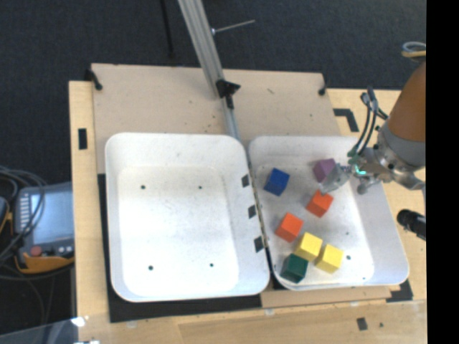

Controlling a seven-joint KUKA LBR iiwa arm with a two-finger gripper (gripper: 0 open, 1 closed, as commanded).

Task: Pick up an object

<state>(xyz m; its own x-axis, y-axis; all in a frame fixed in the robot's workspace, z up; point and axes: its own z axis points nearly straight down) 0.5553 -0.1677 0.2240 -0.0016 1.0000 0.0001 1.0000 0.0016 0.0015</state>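
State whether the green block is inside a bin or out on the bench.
Inside: the green block sits in the right bin, near its front edge, beside a yellow block.

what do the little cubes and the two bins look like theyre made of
The cubes, such as the blue cube and a yellow cube, look like painted wood or hard plastic: solid flat colour, crisp edges, matte faces. It could be either. The right bin and left bin look like moulded white plastic: rounded corners, raised rims, faint speckling.
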